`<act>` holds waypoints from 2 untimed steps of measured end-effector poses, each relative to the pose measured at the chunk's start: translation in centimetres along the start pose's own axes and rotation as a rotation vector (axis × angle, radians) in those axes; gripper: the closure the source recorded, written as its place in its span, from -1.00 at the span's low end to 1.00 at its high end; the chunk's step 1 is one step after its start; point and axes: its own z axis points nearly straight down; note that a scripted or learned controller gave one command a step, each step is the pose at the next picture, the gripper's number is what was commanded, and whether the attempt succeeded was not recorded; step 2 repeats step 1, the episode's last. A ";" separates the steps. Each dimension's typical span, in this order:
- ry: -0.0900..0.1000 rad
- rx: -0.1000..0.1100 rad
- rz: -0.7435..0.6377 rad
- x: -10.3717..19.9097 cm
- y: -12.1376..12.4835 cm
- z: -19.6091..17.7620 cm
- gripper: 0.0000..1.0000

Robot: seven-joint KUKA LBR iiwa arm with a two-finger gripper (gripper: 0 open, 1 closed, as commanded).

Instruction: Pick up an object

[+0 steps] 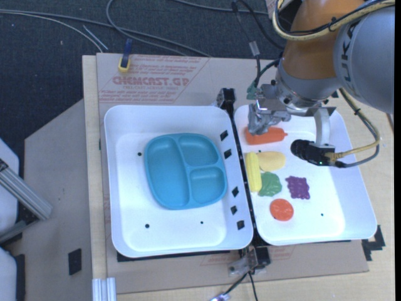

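Orange carrot (266,137), near the right bin's (351,221) far edge: your gripper (260,125) sits over it; jaws' state indeterminable, nothing lifted yet.

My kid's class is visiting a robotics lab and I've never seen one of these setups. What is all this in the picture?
It is one camera above a bench, looking down at a slant. The grey and orange shape is a robot arm reaching in from the right. Its gripper, a two-finger claw, is down at a toy carrot; whether it grips it is unclear. Two white bins sit side by side. The left bin holds a blue divided plate. The right bin holds toy food: corn, a yellow piece, a green one, purple grapes and a tomato.
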 end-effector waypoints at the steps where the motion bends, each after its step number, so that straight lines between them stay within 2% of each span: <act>1: -0.001 0.001 0.001 5.3 -0.4 0.3 1.00; 2: -0.001 0.001 0.001 5.3 -0.4 0.3 1.00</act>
